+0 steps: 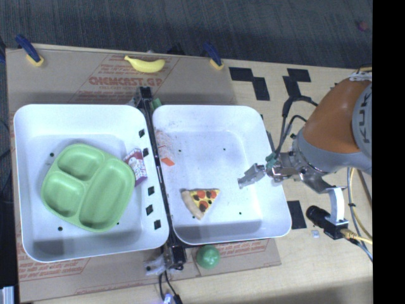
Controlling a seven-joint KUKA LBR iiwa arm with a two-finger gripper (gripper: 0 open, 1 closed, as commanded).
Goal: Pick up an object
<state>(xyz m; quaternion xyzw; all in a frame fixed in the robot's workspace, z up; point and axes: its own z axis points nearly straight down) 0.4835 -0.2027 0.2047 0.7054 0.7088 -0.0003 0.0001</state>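
end effector (pixel 250 176) over right white bin (pixel 253 116), jaw state unclear, nothing visibly held | toy pizza slice (pixel 200 201) lies left of it, apart

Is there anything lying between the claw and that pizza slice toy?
No. In the camera view, only bare white bin floor separates the claw from the pizza slice.

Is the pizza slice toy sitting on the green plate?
No, the pizza slice toy lies in the right white bin, while the green divided plate is in the left white bin.
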